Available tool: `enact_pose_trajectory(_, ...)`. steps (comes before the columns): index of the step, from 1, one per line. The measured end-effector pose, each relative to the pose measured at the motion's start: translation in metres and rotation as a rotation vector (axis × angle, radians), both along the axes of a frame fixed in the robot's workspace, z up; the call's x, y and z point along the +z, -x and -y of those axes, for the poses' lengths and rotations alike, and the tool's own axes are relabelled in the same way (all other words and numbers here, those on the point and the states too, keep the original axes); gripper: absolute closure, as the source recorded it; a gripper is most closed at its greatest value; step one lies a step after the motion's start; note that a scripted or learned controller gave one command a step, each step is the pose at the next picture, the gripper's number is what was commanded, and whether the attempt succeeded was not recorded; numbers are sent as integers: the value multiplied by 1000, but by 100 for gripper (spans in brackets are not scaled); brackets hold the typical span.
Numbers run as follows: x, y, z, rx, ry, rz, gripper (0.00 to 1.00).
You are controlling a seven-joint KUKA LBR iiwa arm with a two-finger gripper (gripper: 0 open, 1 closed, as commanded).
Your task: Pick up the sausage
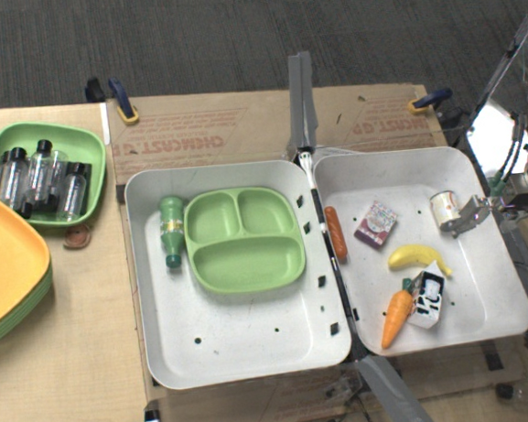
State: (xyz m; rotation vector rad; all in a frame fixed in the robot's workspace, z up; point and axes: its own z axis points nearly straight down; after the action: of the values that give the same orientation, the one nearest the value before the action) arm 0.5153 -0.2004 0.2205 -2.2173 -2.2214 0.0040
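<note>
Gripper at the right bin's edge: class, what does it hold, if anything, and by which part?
Nothing can be seen held. The gripper sits by the can at the right bin's right side; the sausage lies apart, along the bin's left wall.

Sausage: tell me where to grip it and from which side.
Grip the sausage at its middle, coming straight down, fingers closing across its narrow width. It lies flat and lengthwise along the right bin's left wall, so the wall-side finger probably has little room; a sideways approach looks blocked.
</note>
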Motion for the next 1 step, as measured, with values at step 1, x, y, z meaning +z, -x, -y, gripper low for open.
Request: enact_pose_trajectory(1,30,37,22,45,0,2,0)
